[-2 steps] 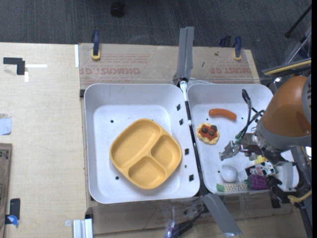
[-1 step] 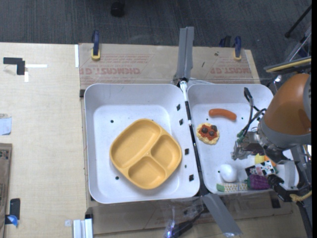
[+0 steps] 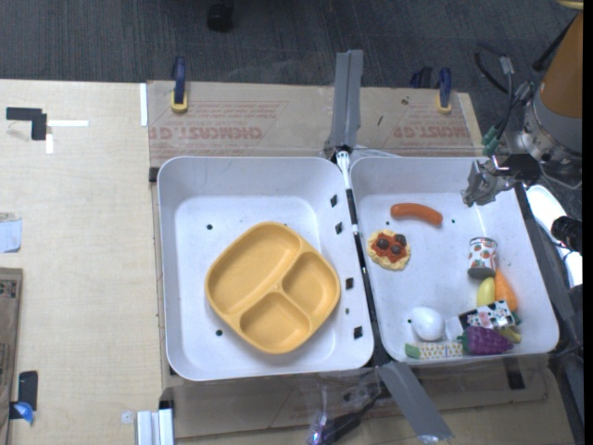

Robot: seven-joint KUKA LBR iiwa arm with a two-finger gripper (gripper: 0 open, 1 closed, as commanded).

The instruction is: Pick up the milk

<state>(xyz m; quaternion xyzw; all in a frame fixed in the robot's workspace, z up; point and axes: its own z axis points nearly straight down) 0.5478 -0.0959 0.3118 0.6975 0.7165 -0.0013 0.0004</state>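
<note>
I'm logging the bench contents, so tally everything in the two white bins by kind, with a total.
Divided yellow plate, left bin: 1
Sausage: 1
Mini pizza: 1
Small can: 1
White egg-like ball: 1
Purple grapes: 1
Carrot: 1
Yellow fruit: 1
Patterned carton: 1
Flat packet: 1
Total: 10

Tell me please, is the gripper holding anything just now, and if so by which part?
Nothing is held: the gripper hangs over the right bin's far corner, apart from the items.
</note>
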